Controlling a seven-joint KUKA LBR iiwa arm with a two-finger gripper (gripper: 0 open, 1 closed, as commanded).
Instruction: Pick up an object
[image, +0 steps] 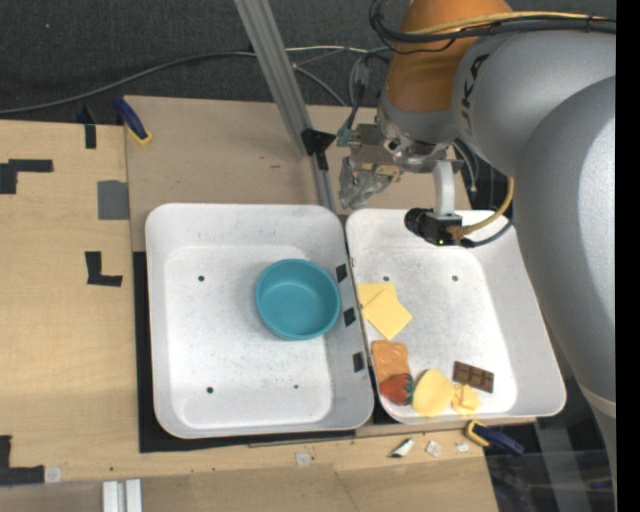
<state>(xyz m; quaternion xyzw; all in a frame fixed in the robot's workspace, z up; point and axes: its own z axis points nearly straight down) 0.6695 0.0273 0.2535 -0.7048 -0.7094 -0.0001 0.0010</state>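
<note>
A: Where is the gripper (362, 188)?
B: Above the bins' far edge, near their junction. Finger state: cannot tell.
A: Objects?
B: Bowl (297, 298) in left bin (185, 235). Food pieces (385, 309) in right bin (500, 290).

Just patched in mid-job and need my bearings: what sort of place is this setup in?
Most likely a robotics lab test bench, not a kitchen. Two white bins sit side by side on a plywood bench marked with black tape, holding a teal bowl and toy food pieces, with loose cables behind.
</note>
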